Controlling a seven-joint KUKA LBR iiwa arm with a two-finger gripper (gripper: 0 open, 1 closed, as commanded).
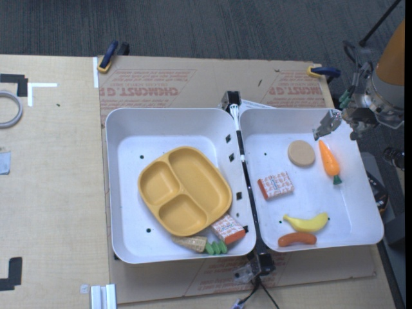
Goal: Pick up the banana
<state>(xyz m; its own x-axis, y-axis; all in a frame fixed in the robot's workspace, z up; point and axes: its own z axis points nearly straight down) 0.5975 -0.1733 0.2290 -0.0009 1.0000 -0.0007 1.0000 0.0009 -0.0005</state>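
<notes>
Dark grey carpet surrounds a light wooden bench [51, 192], on which a sheet of printed cardboard [161, 82] lies beneath two shallow white bins set side by side and joined by black clips along their shared wall.

Left bin [122, 140]: contains a yellow divided plate [185, 190] with three compartments, lying slightly turned near the centre. Below the plate, against the bin's near wall, sit a small red-and-white box [228, 229], a green toy item [217, 247] and a tan wedge-shaped item [191, 243], all close together.

Right bin [360, 198]: contains five items, each apart from the others except where noted. A round tan disc [300, 153] lies near the far side. An orange carrot [329, 162] lies just to the right of the disc, its green end pointing toward the near side. A red-and-white carton [276, 185] lies left of centre. The banana [306, 222] lies near the bin's near wall, curved upward at both ends. A red sausage [297, 239] lies just below the banana, very close to it; whether the two are in contact cannot be determined.

The gripper [340, 122] hangs over the far right corner of the right bin, well apart from the banana. Its two fingers stand spread, with nothing between them.
</notes>
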